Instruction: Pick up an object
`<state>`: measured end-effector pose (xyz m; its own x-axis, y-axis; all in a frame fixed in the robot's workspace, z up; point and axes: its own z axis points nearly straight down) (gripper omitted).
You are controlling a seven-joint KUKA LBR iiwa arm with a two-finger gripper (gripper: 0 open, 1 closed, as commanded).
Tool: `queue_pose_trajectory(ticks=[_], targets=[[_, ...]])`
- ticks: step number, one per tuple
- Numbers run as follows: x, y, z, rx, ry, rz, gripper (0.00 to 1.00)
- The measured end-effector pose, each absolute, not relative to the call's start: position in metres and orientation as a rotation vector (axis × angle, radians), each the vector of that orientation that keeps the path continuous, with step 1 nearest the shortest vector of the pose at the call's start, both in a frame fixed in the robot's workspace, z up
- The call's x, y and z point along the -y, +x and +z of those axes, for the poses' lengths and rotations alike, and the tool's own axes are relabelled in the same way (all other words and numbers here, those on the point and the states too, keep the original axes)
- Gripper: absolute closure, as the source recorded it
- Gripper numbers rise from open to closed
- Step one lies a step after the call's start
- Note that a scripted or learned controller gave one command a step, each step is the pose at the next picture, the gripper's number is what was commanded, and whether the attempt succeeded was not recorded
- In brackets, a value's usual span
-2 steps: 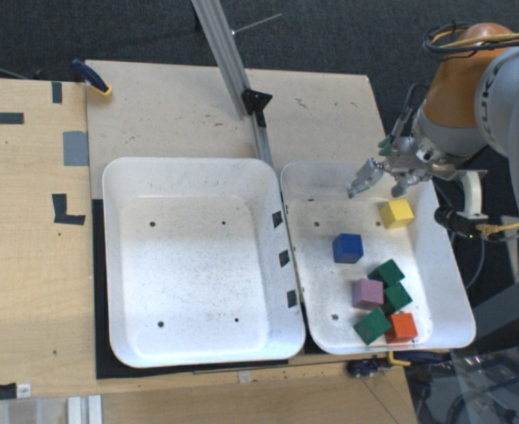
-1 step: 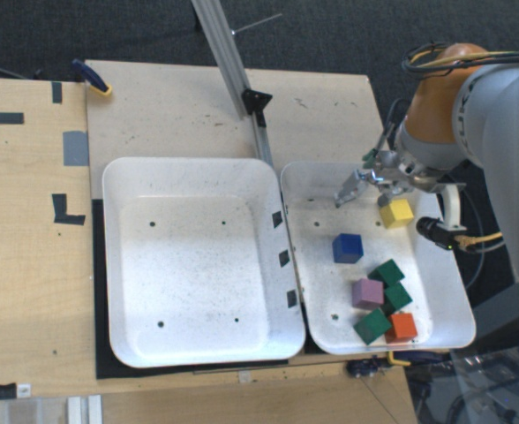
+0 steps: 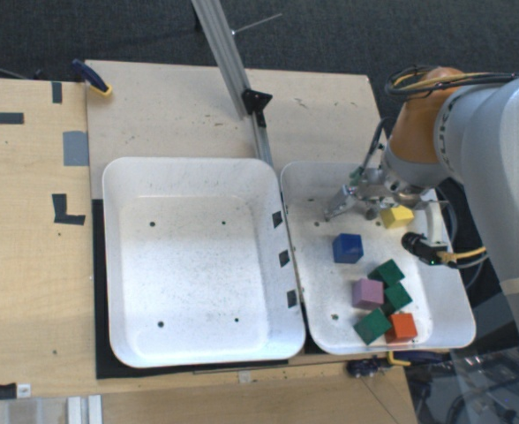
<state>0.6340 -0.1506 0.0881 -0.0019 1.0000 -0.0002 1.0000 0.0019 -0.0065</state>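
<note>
Starting at the near edge: the right bin (image 3: 454,329) holds a tight cluster by its front wall, an orange block (image 3: 403,327) touching a green block (image 3: 373,326), with a second green block (image 3: 398,298) and a pink block (image 3: 367,292) just behind, and a third green block (image 3: 387,274) behind those. All are touching or nearly so, crowded together. A blue block (image 3: 348,248) sits apart, nearer the bin's middle, with free floor around it. Farther back, a yellow block (image 3: 397,215) lies beside the gripper (image 3: 343,203), partly covered by wrist hardware and cables. The gripper is low over the rear of the right bin, metal fingers pointing left toward the divider; nothing visible between them. Whether the fingers are spread or pressed together I cannot tell, too small and glare-washed. The grey arm (image 3: 471,131) with the orange band (image 3: 414,135) blocks the bin's back right corner. The left bin (image 3: 118,237) has only dark specks on its floor. Beyond, a slanted metal rail (image 3: 229,56) crosses the bench to the bins' back edge. A blue-and-yellow tool (image 3: 92,78) lies at the bench's far left corner, details unclear.
</note>
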Motion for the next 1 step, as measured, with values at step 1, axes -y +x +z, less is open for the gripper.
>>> queue_pose_trajectory(ticks=[1], targets=[[0.1499,0.6355,0.1015,2.224,-2.217,0.003,1.00]])
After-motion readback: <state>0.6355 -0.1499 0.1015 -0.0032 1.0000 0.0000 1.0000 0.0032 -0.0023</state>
